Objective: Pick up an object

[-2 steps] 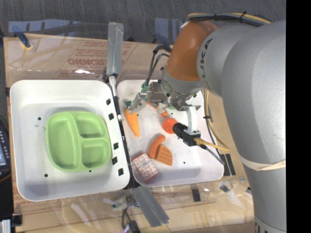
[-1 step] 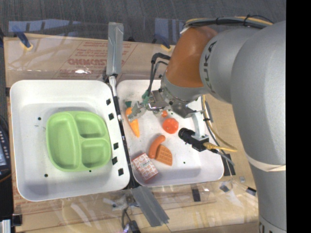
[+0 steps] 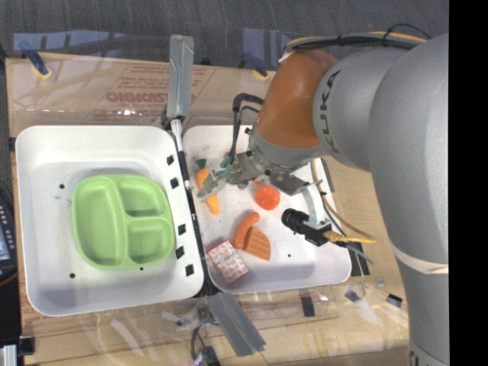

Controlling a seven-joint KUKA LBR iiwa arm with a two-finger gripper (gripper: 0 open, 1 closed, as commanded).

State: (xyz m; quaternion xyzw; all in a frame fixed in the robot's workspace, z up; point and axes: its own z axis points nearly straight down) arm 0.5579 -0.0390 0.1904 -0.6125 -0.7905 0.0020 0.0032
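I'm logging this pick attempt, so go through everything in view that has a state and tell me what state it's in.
gripper: low in the right bin, by the orange pieces at its left wall; grip not discernible.
green tray: upright in the left bin, compartments bare.
red-and-white packet: lying flat, front of right bin.
waffle piece: lying flat, touching the orange sausage.
red-orange round piece: resting loose, untouched.

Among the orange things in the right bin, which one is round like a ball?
The orange ball, in the middle of the right bin. The other orange pieces around it are long, wedge-shaped or flat.
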